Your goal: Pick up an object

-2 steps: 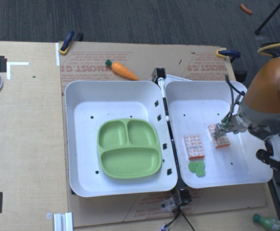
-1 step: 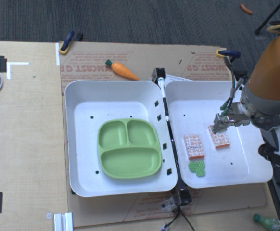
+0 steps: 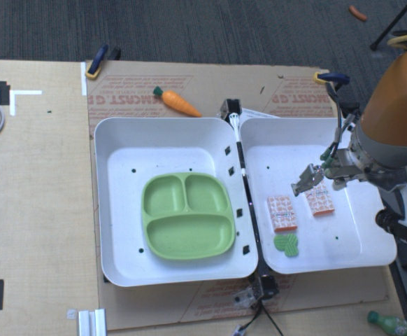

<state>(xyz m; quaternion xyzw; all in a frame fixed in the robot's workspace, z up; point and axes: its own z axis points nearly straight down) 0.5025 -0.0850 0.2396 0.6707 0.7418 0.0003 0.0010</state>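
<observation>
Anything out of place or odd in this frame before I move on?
Yes. A toy carrot lies on the cardboard behind the left bin, outside both bins. A small orange item lies on the dark floor, top right. A green bottle lies on its side on the floor, bottom right.

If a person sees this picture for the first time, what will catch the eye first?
Probably the green divided plate, lying in the left white bin. Next, the end effector above the right bin, near two small patterned boxes. A toy carrot lies on the cardboard behind the bins.
</observation>
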